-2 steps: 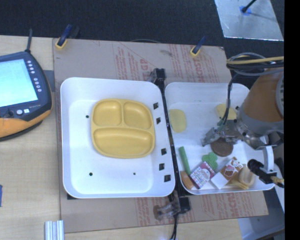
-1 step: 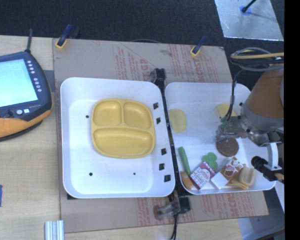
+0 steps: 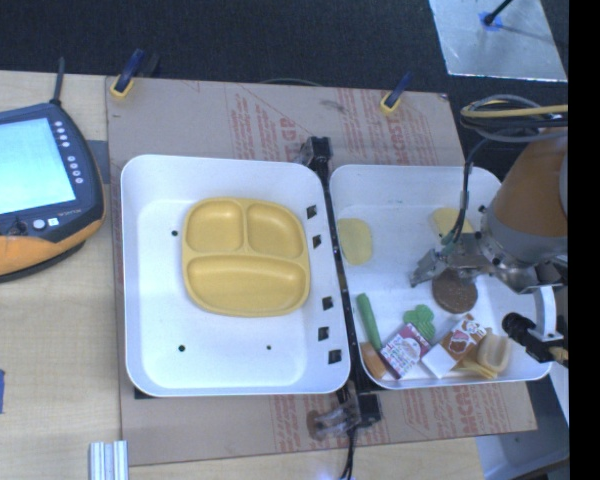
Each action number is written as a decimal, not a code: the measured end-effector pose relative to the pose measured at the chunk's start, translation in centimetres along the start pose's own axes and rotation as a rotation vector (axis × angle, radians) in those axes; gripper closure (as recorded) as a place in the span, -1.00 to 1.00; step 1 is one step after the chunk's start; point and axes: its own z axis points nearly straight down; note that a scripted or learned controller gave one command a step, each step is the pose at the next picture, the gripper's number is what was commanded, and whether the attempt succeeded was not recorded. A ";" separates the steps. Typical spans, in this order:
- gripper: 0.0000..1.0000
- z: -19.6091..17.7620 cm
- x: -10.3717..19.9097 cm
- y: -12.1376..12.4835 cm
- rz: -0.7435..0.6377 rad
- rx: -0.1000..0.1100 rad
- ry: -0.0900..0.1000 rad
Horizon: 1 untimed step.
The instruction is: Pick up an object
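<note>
My gripper (image 3: 448, 266) hangs low over the right bin (image 3: 400, 183), at its right side, below the arm's orange band (image 3: 533, 193). Just under and in front of it lies a round brown cookie (image 3: 454, 294); whether they touch is unclear. A yellow piece (image 3: 444, 220) lies just behind the gripper, partly hidden by a cable. Along the bin's front lie a green broccoli piece (image 3: 418, 320), a green stick (image 3: 368, 318), a red-and-white carton (image 3: 404, 350), a second small carton (image 3: 464, 336) and a bread-like piece (image 3: 491, 354). A pale yellow disc (image 3: 355, 240) lies at the bin's left.
The left bin (image 3: 150, 268) holds a yellow divided plate (image 3: 246, 256). A black divider with clips (image 3: 325, 268) runs between the bins. A teach pendant (image 3: 30, 183) lies on the bench at far left. An orange piece (image 3: 372, 361) sits in the right bin's front-left corner.
</note>
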 end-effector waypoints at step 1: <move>-1.00 -5.4 -5.5 -3.5 0.009 0.003 0.000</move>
